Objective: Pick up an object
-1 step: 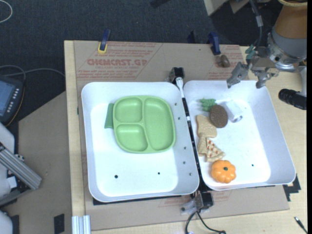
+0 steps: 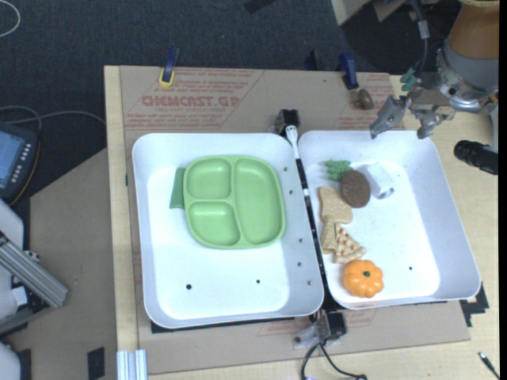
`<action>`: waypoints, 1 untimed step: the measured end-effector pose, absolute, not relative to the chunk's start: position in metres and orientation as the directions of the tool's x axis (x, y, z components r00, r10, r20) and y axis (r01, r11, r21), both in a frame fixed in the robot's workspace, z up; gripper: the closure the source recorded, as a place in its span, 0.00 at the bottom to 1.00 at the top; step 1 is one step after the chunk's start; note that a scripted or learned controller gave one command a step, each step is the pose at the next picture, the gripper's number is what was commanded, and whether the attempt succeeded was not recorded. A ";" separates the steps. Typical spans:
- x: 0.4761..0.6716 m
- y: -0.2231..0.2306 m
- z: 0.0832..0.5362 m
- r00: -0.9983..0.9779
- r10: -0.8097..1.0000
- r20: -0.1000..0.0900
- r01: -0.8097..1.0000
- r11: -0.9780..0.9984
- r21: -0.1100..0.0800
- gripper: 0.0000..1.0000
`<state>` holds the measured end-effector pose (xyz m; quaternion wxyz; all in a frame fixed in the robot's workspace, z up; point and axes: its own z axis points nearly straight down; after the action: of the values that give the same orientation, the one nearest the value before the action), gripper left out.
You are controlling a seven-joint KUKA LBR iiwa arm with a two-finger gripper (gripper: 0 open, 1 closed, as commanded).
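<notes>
Nearest the camera, the right bin [image 2: 444,212] holds the candidates. A small orange pumpkin [image 2: 363,278] sits close to the front rim, and just behind it lie a pizza-slice toy [image 2: 346,245] and a pale cracker-like piece [image 2: 335,204], touching each other along the bin's left wall. Behind these come a brown round cookie [image 2: 356,188], a green leafy piece [image 2: 338,167] just beyond it, and a small white object [image 2: 383,182] beside the cookie that is hard to read against the white floor. In the left bin [image 2: 158,236] a green divided tray [image 2: 234,201] lies flat.

Farthest back, the gripper [image 2: 404,120] hangs over the right bin's far rim, jaws spread apart with nothing between them.

The pick has not begun. The pumpkin looks the soundest target: it stands apart from the rest and has height to close on. The arm would need to come forward, centre the jaws over it and descend straight, clear of the pizza slice.
</notes>
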<state>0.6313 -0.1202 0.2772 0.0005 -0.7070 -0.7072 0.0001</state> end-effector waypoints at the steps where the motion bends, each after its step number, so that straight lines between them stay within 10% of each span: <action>1: 0.639 -0.126 0.223 0.001 1.000 0.001 1.000 -0.001 -0.006 0.00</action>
<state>0.6387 -0.1263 0.2228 0.0025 -0.7074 -0.7068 0.0020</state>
